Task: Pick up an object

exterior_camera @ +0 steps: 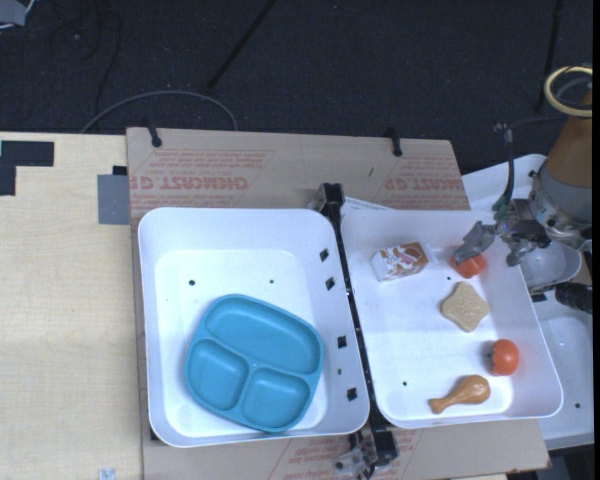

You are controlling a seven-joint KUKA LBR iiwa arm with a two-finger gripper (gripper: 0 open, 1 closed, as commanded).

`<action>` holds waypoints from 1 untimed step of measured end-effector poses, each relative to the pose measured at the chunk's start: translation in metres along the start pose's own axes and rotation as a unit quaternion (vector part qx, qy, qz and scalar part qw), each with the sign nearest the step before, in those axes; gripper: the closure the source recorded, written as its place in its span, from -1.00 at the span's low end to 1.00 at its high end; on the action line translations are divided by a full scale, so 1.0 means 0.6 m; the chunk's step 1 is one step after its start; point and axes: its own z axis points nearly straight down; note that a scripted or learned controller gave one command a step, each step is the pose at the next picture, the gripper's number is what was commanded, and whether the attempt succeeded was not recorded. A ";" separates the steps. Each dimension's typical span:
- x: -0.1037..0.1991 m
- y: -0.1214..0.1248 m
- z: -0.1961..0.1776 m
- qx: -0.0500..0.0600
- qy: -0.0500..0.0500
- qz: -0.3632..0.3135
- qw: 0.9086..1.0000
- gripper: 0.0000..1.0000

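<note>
Looking down at a slant, the camera view is showing the gripper (492, 240) hanging over the upper right corner of the right bin (420, 413), with the grey wrist and its orange band rising behind it at about 1 o'clock. Its fingers are standing apart, one dark finger (474, 238) angling down at the left and the other sitting nearer the bin's right rim. Nothing is sitting between them that I can make out.

The nearest candidate is a small red-orange piece (469, 264), lying just below the left finger, at roughly 7 o'clock from the gap. The coming move is likely turning on that offset: the fingers would need to shift slightly down and left before closing. The piece is looking roundish, with no clear long axis.

Other things are lying in the same bin: a small printed packet (399, 260) at 9 o'clock from the gripper, a tan bread-like piece (465, 307) at 6 o'clock, a red tomato (504, 356) farther down, and a drumstick (461, 395) with its long axis running left to right.

The left bin (230, 230) is holding a blue divided tray (254, 362).

Mirrored lettering is showing on the cardboard (280, 168) on the desk; the packet's print is too small to read.
</note>
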 end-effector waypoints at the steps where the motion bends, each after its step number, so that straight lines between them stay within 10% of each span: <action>1: 0.000 0.005 -0.014 -0.007 -0.002 -0.001 1.000 -1.00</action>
